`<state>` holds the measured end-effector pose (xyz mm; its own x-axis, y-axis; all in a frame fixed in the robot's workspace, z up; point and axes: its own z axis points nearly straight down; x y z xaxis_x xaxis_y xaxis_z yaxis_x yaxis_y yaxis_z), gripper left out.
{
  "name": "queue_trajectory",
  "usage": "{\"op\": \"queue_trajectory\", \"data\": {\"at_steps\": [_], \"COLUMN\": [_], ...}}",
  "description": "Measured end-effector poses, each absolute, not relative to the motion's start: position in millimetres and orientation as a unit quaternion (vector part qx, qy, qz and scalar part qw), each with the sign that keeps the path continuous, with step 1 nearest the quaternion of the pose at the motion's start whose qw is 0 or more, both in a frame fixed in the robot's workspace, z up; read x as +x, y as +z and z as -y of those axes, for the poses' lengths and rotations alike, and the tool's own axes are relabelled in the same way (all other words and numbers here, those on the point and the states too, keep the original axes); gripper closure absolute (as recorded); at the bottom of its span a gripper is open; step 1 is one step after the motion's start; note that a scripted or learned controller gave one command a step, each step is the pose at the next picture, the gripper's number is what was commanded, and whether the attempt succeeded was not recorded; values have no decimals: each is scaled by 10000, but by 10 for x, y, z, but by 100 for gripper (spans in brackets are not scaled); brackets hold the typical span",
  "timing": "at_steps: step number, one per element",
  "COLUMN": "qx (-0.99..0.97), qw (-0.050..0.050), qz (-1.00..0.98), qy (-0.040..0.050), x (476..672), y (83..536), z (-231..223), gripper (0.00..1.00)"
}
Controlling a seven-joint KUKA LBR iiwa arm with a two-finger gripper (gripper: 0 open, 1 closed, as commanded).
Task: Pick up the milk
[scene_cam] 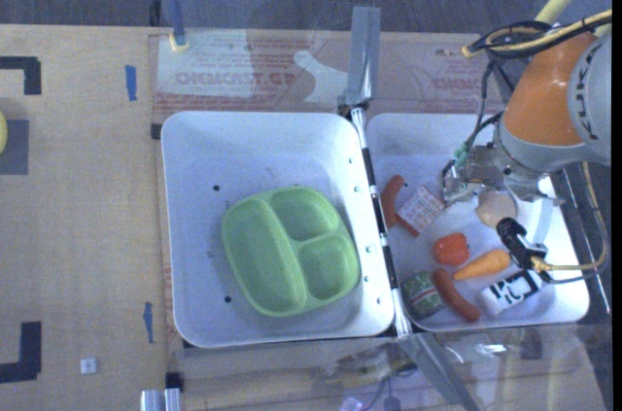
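Your gripper (465,178) hangs low over the right bin (573,307), but the view is too cluttered there to tell how wide it stands or whether it grips anything. The milk (421,208), probably the small pale carton with red print, lies at about eight o'clock from it, just beside, next to a red sausage (391,197). It looks unlifted, so the pick remains. The green tray (290,250) sits in the left bin (194,156).

You see two white bins | left bin (194,156) holds a green tray (290,249) | right bin (408,132): gripper (465,178) near the top, milk carton (421,209) at its 8 o'clock, carrot (482,265) at 5 o'clock, tomato (451,249) beside the carrot.
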<state>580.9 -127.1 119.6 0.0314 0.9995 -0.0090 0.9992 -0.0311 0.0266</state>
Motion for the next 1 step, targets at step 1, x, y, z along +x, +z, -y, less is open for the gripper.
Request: {"op": "queue_trajectory", "data": {"at_steps": [1], "qx": [7757], "qw": [0], "qz": [-6311], "qy": [1], "x": [5290], "y": [1843], "z": [855], "gripper": [100]}}
